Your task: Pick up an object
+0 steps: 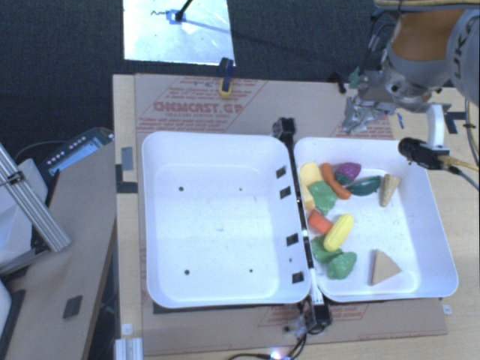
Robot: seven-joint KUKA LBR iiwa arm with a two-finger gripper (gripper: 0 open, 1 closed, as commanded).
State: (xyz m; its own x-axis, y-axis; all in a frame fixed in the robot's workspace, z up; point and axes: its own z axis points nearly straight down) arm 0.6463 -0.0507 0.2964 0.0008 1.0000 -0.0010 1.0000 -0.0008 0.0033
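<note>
The right bin [427,223] holds several toy foods: a yellow corn cob [339,231], an orange carrot [335,181], a purple piece [347,172], a dark green pod [365,187], green leafy pieces [322,196], a tan wedge [383,267], a cream cone [388,189] and a green broccoli piece [340,264]. My gripper [363,120] hangs above the far rim of the right bin, well above the objects. Nothing shows between its fingers.
The left bin [217,216] sits beside the right one, joined by a black clamp strip [294,201]. A black cable connector [420,153] hangs over the right bin's far right corner. A shiny metal plate [178,21] lies beyond the bench.
</note>
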